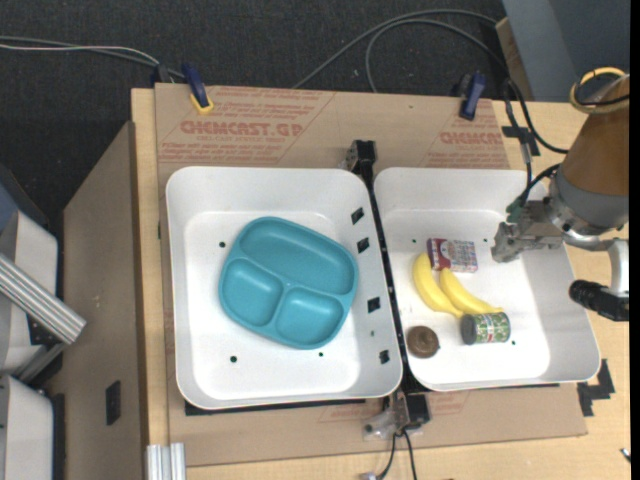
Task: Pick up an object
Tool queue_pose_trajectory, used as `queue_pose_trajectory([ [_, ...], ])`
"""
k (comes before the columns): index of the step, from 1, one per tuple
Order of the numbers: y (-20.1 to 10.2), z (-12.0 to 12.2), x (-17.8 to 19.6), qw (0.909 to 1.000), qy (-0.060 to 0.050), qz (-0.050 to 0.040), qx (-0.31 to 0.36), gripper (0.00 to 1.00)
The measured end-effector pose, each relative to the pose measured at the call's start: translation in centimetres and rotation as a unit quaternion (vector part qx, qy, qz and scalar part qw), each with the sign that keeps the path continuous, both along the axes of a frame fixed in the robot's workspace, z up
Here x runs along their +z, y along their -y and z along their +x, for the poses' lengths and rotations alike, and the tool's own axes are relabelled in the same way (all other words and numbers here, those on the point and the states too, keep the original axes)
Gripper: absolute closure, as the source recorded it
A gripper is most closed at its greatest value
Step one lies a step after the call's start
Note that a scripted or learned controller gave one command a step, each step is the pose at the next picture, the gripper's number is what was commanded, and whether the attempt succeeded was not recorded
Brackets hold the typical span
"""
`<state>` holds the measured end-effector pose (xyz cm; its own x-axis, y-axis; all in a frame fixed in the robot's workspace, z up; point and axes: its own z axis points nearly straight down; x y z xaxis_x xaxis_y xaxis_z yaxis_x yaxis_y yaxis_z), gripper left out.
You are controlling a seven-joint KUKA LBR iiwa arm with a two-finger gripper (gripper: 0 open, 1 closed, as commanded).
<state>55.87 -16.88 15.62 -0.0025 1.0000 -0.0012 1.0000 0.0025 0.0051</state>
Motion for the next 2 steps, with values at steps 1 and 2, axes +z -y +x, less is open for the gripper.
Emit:
queue_pose_trajectory([
  [1,0.35,-0.75,5.86,1.0,0.001,-0.0003,-0.001,1.0],
  [2,0.34,-0.66,6.67,1.0,-0.001,0.0005,-0.001,1.0],
])
